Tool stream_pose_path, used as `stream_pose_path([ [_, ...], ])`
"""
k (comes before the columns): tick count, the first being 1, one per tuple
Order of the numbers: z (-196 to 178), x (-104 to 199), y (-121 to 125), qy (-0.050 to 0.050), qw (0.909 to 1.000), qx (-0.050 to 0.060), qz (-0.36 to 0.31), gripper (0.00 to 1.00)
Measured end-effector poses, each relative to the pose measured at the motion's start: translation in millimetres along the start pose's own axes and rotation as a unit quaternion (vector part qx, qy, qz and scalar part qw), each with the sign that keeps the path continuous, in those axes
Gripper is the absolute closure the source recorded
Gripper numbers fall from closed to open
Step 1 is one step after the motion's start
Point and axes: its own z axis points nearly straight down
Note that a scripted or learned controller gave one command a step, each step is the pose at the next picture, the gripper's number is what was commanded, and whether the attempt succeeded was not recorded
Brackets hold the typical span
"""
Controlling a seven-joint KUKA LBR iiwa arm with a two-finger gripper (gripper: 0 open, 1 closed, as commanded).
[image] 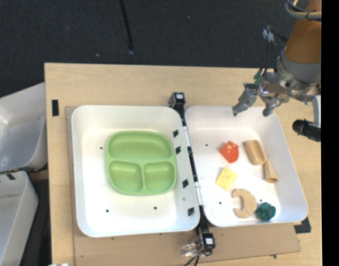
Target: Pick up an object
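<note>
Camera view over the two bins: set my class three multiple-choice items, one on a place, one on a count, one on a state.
1. Where is the green divided plate?
A. left bin
B. right bin
C. bare bench

2. How many loose objects lie in the right bin?
A. two
B. four
C. six

3. The pincer is:
A. gripping the plate
B. open with nothing between its fingers
C. gripping the red piece

Answers: 1 A, the plate lies in the left bin. 2 C, six separate pieces lie there. 3 B, it hangs over the bin's far edge, fingers apart.

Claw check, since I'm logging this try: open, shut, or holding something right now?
Claw: open, holding nothing, poised above the far rim of the right bin.
</note>
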Motion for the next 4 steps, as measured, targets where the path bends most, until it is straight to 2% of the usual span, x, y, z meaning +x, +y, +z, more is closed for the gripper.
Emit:
stream_pose_path([
  [1, 54.5, 1.9, 9.5, -0.001, 1.0000, 0.002, -0.001, 0.00],
  [2, 102.0, -3.1, 8.3, -0.001, 1.0000, 0.002, 0.000, 0.00],
  [3, 170.3, -5.2, 7.3, -0.001, 1.0000, 0.003, 0.001, 0.00],
  [4, 159.6, -6.1, 9.0, 0.000, 1.0000, 0.002, 0.001, 1.00],
])
